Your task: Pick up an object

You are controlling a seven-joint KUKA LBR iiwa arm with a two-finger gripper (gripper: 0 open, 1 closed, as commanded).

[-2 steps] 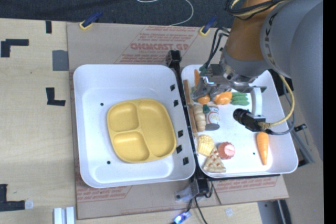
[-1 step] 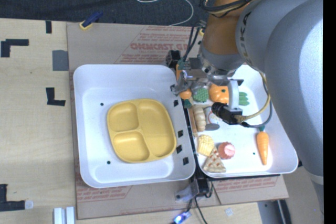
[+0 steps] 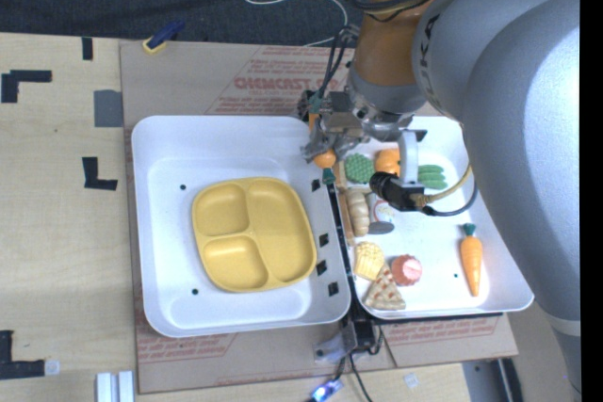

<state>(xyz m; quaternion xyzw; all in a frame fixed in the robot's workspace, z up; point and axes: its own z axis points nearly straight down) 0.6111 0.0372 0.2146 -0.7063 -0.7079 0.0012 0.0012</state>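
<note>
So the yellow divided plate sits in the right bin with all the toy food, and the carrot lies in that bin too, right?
Not quite. The camera view shows the yellow divided plate alone in the left bin, not in the right bin. The rest holds: the toy food is in the right bin, and the carrot lies there too, near its right edge.

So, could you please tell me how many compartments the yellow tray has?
3: on the yellow tray in the left bin, two sit along its far side, and one near its front edge.
</note>
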